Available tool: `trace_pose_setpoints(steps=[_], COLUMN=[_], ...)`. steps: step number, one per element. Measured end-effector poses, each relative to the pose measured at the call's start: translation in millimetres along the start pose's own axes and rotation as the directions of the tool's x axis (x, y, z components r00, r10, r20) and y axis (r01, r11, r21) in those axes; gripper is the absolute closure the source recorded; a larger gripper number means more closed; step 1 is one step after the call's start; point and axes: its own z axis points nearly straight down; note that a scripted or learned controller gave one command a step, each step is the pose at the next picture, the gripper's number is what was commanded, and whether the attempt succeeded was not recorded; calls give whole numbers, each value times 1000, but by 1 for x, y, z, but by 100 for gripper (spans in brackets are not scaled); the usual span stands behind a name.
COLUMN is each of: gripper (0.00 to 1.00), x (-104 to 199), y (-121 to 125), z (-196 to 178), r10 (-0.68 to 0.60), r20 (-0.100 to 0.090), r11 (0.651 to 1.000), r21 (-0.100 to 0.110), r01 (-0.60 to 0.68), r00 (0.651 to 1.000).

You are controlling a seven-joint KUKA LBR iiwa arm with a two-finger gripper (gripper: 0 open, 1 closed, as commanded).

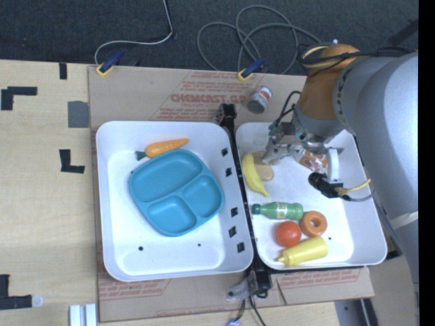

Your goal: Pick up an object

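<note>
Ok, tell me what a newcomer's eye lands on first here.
First the big grey arm with its orange band, reaching from the right over the right bin. Next the blue divided plate in the left bin, an orange carrot at its top edge. Then the bright toy food: a banana, green bottle, tomato.
</note>
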Motion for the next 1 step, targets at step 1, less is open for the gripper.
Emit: trace_pose_setpoints(steps=[1], gripper=[100], x=[-69], y=[-48], z=[-7], r10=[-1], r20=[-4], r11=[1000], r21=[9], r01=[1], r00=[1000])
